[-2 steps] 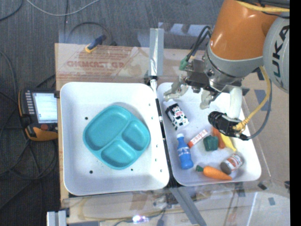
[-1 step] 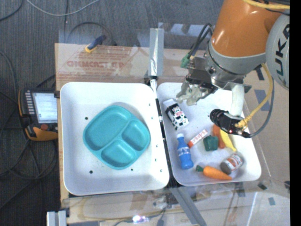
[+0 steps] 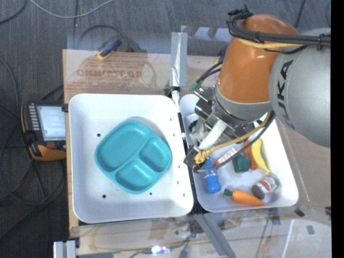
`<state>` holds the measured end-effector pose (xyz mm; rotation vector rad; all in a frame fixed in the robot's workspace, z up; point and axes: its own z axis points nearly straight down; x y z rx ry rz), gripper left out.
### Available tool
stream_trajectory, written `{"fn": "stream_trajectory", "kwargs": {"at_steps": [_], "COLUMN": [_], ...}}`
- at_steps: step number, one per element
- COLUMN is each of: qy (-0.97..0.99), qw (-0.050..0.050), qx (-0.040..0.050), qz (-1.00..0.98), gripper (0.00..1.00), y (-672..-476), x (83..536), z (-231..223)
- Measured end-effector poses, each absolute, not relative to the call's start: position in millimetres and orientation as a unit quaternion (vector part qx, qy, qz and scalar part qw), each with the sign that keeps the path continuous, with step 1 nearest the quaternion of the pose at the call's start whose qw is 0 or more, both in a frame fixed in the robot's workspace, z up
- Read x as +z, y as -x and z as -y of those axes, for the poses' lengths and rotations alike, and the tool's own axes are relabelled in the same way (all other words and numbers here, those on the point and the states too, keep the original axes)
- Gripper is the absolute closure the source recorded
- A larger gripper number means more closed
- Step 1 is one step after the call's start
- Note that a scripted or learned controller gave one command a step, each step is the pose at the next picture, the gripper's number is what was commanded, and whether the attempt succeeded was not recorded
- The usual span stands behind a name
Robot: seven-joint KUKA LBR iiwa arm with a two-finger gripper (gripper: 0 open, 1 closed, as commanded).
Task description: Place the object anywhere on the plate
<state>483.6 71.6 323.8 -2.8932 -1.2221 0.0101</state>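
A teal plate point(image 3: 134, 155) with three compartments lies in the middle of the left white bin point(image 3: 86, 112). The right white bin point(image 3: 285, 190) holds the loose objects: a blue bottle-like piece point(image 3: 212, 182), a carrot point(image 3: 248, 198), a small can point(image 3: 265, 186), a green block point(image 3: 240, 164) and a banana point(image 3: 260, 156). My gripper point(image 3: 203, 138) hangs low over the left part of the right bin, just beyond the wall between the bins. The wrist and arm cover most of it. I see nothing held in it.
The big orange and grey arm point(image 3: 258, 69) covers the back of the right bin. A metal post point(image 3: 177, 58) stands behind the bins' shared wall. A handheld pendant point(image 3: 45, 128) lies left of the bench.
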Motion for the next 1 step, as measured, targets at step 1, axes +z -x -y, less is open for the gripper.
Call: {"fn": "stream_trajectory", "kwargs": {"at_steps": [1], "qy": [0.872], "qw": [0.001], "qx": [0.0037], "qz": [0.490], "gripper": [1.00], "y": [-511.4], "x": [200.6], "z": [-148.7]}}
